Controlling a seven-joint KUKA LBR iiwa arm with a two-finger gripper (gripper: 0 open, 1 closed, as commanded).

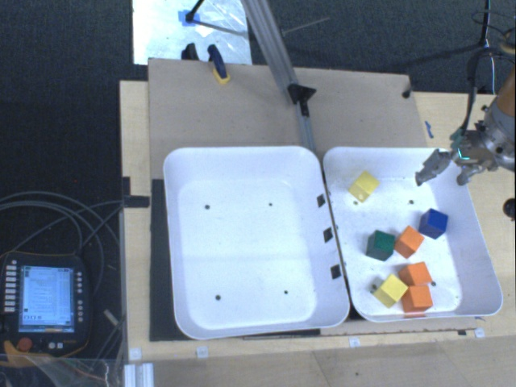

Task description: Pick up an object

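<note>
Blocks (407, 264) in right white bin (476, 297), tan bench (242, 103), dark carpet (64, 95).

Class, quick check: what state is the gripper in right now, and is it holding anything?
Gripper: open, holding nothing, above the right bin's upper right part.

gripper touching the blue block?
Apart. The camera view shows the gripper up at the right bin's upper right, with bare white floor between it and the blue block.
</note>
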